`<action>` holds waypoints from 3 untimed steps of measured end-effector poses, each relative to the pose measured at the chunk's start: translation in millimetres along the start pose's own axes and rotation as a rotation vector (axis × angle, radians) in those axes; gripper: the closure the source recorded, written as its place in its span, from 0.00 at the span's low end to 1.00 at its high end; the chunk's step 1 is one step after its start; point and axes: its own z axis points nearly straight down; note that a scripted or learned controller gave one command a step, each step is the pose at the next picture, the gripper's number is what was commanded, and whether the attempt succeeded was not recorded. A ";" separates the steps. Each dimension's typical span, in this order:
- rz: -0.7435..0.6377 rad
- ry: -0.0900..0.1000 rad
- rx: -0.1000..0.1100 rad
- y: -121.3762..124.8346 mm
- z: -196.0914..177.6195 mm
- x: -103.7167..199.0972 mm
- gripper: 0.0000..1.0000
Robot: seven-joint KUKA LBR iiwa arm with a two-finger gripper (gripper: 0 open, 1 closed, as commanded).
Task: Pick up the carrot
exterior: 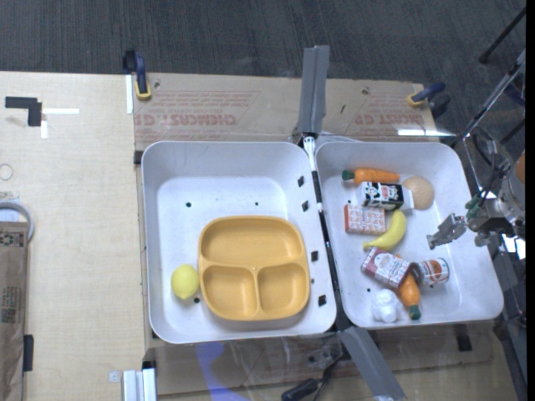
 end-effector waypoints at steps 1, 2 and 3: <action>0.124 -0.001 -0.001 79.0 66.3 14.8 0.00; -0.206 -0.002 -0.004 91.0 30.7 29.1 0.00; -0.143 -0.002 -0.003 169.4 66.0 38.8 0.00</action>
